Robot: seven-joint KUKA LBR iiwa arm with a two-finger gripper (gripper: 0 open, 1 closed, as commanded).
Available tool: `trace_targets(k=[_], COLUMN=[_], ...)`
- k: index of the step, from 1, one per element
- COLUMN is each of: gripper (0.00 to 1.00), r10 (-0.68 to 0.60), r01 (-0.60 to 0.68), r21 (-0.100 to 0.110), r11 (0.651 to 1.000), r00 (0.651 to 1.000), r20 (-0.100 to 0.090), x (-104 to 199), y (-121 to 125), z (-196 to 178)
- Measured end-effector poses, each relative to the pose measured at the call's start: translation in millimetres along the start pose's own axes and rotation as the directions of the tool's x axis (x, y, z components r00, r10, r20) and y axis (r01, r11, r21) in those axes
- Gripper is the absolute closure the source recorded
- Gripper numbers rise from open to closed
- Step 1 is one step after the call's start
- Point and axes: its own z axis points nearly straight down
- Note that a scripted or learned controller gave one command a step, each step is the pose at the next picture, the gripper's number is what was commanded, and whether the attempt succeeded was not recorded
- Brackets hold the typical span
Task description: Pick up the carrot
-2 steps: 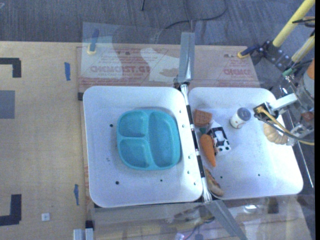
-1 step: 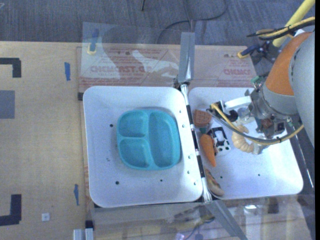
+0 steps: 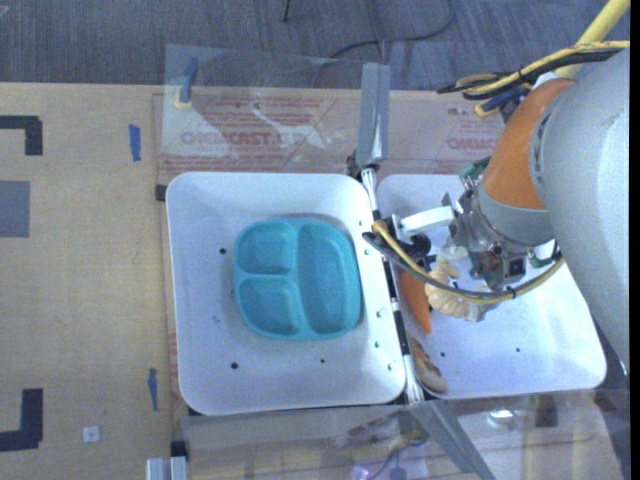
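Approach stage of the carrot pick: the arm's wrist hangs low over the right bin (image 3: 560,358).
The carrot (image 3: 415,303) lies along that bin's left wall, just left of the fingers (image 3: 462,268), apparently ungrasped; whether they are open cannot be told. Next, I judge, they must centre over it.
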Motion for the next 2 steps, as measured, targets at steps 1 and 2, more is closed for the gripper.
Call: trace_targets(k=[1,2], gripper=[1.00,1.00], r10=[-0.224,-0.573], r01=[0.224,0.573], r21=[-0.001,-0.004], r11=[0.975,0.820], r00=[0.975,0.820], r20=[-0.001,-0.001], x=[-28.0,-53.4], y=[28.6,30.9], z=[-22.4,-64.8])
